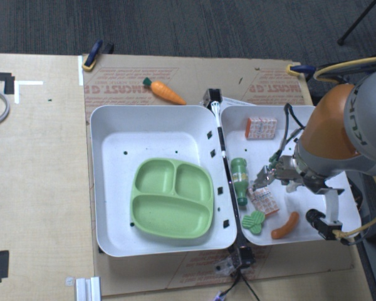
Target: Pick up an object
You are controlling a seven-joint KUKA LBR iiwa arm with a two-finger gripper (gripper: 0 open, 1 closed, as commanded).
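In the right bin (338,227) lie a green bottle (239,179), a pink-and-white packet (265,202), a green clover-shaped toy (254,221), an orange-red sausage (284,226) and a red-and-white box (261,128). My gripper (264,178) hangs low over the bin's left half, just right of the bottle and right above the packet's upper edge. Nothing can be seen held in it. The arm's orange band (329,130) and grey wrist cover the bin's right part.
The left bin (113,137) holds a green three-part plate (173,198). An orange carrot (165,91) lies on the cardboard behind the bins. A black clip (212,96) sits at the bins' shared far corner. Cables run along the arm at the right.
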